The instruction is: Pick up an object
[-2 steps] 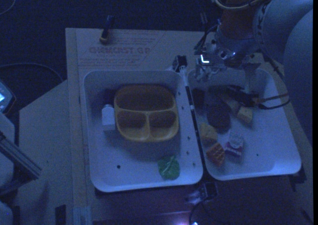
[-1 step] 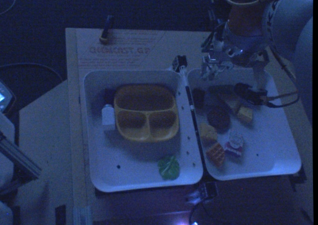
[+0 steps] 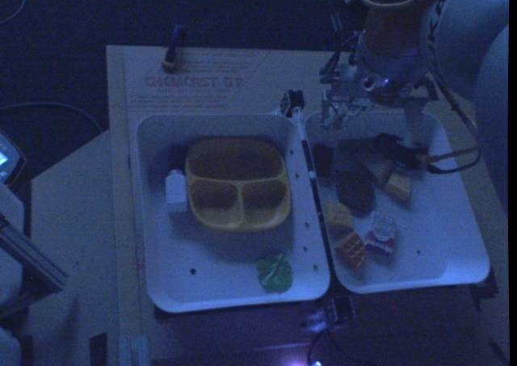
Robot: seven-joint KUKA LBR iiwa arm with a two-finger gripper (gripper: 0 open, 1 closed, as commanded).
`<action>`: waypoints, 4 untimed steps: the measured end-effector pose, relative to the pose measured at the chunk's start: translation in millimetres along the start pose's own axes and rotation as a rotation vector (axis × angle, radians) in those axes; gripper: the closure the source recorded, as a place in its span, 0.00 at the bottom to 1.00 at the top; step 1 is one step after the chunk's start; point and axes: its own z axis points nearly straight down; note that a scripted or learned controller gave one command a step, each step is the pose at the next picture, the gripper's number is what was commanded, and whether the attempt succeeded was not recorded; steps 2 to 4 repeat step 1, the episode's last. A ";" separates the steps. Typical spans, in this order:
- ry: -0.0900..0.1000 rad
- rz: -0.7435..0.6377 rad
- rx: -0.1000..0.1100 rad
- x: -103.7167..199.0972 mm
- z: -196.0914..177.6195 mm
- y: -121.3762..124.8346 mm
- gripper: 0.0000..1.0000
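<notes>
My gripper [image 3: 338,114] hangs over the far left corner of the right bin [image 3: 452,235], above the objects, with nothing visible between its fingers. Below it in that bin lie a dark round piece [image 3: 355,191], a dark block [image 3: 322,160], a yellow wedge [image 3: 397,185], a pale yellow piece [image 3: 338,216], an orange waffle-like cube [image 3: 350,250] and a small pink and white item [image 3: 381,235]. The scene is dim and blue, so fine detail is lost.
The left bin [image 3: 153,219] holds a yellow divided plate [image 3: 237,183], a small white bottle [image 3: 175,189] at the plate's left and a green leaf-like piece [image 3: 275,272] near the front. A dark cable [image 3: 448,164] trails across the right bin's far side.
</notes>
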 end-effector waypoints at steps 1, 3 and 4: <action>-0.001 0.000 0.000 -2.6 2.6 8.5 1.00; -0.001 0.000 0.000 -2.6 2.6 8.5 1.00; -0.001 0.000 0.000 -2.6 2.6 8.5 1.00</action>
